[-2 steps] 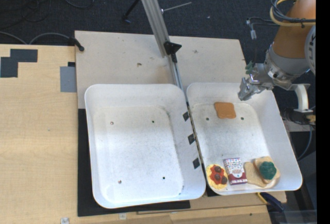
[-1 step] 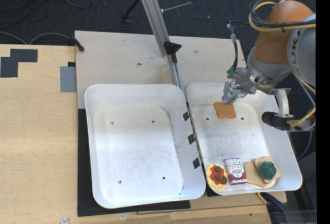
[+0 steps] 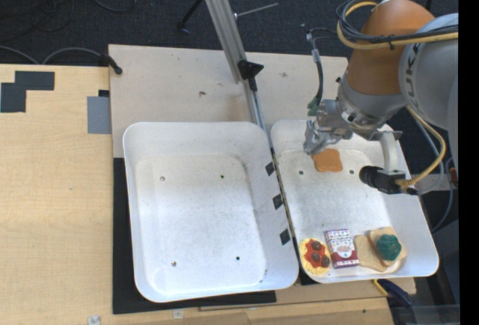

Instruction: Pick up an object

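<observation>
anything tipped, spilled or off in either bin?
Nothing spilled or damaged. All items sit in the right bin: an orange piece under the claw, and a pizza toy, small red box and green-topped toast bunched along the near edge. The box overlaps the toast edge.

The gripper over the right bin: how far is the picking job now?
Done: the gripper has reached the right bin, beside the orange piece. In hand: nothing visibly between its fingers. Left: grasping and lifting an item; the orange piece, pizza toy, red box and green-topped toy all lie in the bin.
</observation>
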`<action>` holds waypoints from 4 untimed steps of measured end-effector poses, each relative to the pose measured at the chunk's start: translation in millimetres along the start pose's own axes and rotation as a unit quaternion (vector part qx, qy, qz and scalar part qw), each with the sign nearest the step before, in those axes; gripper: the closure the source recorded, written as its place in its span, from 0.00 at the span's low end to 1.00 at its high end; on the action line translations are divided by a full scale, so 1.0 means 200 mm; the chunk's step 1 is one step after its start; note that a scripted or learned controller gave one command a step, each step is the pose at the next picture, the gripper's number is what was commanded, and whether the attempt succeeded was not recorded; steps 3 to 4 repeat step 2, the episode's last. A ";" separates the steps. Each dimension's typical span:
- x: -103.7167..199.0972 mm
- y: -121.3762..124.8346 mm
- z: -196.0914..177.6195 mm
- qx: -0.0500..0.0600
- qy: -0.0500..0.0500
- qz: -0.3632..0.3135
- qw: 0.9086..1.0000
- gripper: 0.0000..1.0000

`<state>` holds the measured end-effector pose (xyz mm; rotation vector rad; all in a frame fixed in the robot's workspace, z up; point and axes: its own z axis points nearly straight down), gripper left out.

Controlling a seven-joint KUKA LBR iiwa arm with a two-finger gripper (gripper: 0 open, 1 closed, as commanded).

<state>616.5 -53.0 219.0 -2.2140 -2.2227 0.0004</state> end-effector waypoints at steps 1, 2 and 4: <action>0.28 0.00 0.00 0.000 0.000 0.000 1.000 1.00; 0.52 -0.11 -0.03 0.001 0.000 0.000 1.000 1.00; 0.52 -0.11 -0.03 0.001 0.000 0.000 1.000 1.00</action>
